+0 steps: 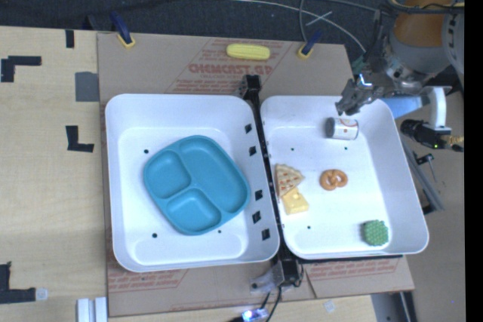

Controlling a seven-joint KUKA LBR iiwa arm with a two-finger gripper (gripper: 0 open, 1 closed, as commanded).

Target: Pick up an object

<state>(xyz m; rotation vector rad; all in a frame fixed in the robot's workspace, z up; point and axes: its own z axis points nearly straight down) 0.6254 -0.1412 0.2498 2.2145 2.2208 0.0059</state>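
Nearest the camera in the right white plastic bin (400, 185), a small green, bumpy, rounded piece (375, 232) sits in the near right corner. Farther in, near the left wall, a pale yellow wedge like a cheese block (295, 202) lies touching a tan, grid-marked triangle like a waffle slice (287, 179). To their right, apart from both, rests a small brown pretzel-shaped piece (333, 179).

In the left white plastic bin (121, 185), a blue plastic plate with three compartments (195, 184) lies flat, turned at an angle, near the middle.

Farther back in the right bin, a short white and grey cylinder (343, 129) lies on its side close to the far wall. The gripper (352, 99) on the grey arm (423, 11) hangs just beyond and above this cylinder, at the bin's far right edge. Whether the dark fingers are spread or closed cannot be told, and nothing is visibly held between them.

Beyond both bins, on the brown cardboard sheet (151, 64), a yellow oblong object like a banana (248, 51) lies near the far edge.
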